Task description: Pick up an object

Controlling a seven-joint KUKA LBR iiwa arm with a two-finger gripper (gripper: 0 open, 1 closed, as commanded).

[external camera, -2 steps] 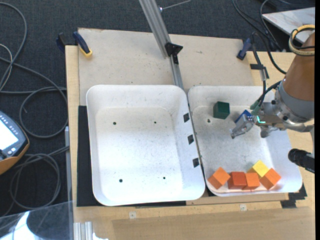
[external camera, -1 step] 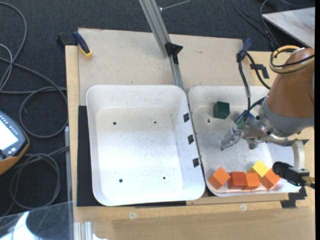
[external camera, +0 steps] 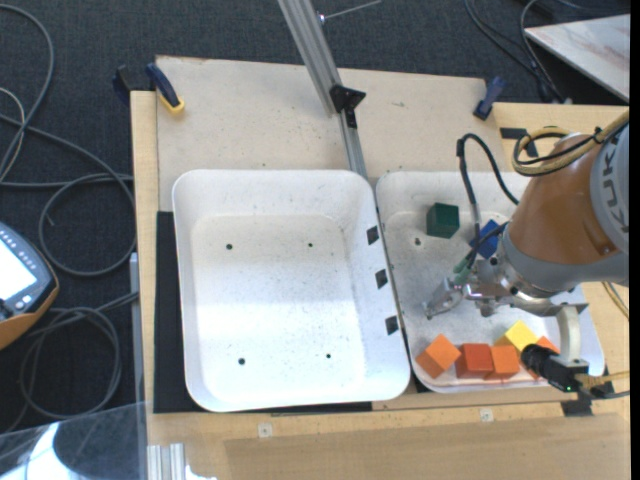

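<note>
Pale wooden tabletop (external camera: 260, 108), two white bins. In right bin (external camera: 400, 193): dark green cube (external camera: 442, 219) near far wall; end effector (external camera: 445, 303) mid-bin, grip state unclear.

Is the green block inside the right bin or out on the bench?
Inside. The green block sits on the floor of the right bin, near its far wall, apart from the orange blocks at the near edge.

We see a dark green cube (external camera: 442, 219) near the right bin's far wall, and orange blocks (external camera: 470, 357) with a yellow block (external camera: 521, 335) along its near edge.
</note>
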